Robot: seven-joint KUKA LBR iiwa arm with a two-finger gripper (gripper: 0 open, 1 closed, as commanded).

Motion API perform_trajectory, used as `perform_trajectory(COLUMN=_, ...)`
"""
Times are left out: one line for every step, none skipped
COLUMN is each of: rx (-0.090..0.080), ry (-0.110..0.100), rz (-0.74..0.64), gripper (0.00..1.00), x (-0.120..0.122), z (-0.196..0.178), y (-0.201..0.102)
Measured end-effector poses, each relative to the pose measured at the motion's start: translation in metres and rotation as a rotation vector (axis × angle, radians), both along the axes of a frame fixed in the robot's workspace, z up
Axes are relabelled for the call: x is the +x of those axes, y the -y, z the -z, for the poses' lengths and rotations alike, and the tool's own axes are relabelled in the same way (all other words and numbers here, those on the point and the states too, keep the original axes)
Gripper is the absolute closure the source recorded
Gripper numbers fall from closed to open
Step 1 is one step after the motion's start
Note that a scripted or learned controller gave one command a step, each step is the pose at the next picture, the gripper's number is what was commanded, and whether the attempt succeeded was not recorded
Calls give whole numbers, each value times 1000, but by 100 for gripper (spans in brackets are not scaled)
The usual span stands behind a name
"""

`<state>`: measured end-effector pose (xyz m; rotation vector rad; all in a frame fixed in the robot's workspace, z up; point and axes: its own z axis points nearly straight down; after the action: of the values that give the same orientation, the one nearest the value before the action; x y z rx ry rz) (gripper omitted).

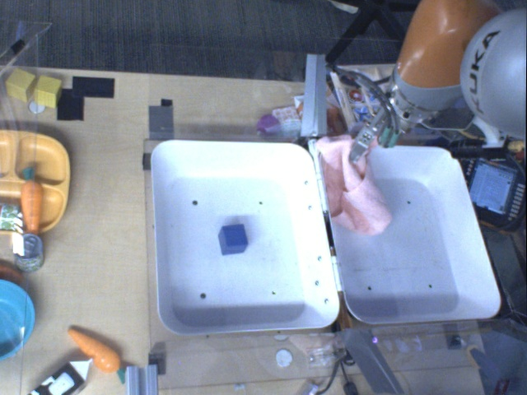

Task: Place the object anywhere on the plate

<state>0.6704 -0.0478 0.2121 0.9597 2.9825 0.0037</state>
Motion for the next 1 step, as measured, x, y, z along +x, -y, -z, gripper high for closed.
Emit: perform_trajectory(rx=0, ry=1, rz=-147, gripper=100, x=-22, z=-12, y=-79)
